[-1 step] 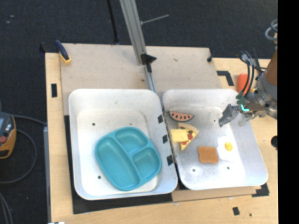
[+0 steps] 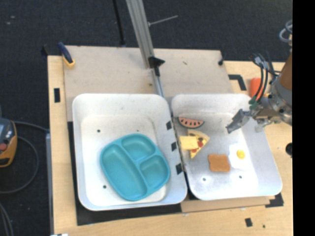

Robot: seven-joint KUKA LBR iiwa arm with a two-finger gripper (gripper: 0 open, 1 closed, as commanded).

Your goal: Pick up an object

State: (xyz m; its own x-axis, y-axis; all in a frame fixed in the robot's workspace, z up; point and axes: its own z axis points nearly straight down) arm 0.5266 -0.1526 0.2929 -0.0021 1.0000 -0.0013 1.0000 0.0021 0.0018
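Pincer hovers over the right bin; finger state cannot be determined. Nearest candidate: flat fried egg, just below it. Rounded brown toast lies lower-left; pizza wedge and watermelon slice left. Descend vertically, centred; thin, smooth toys demand low finger placement.

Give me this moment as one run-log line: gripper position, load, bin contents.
gripper: over right bin, upper part, nothing visibly held | right bin: watermelon slice, pizza slice, toast, fried egg | left bin: blue divided plate
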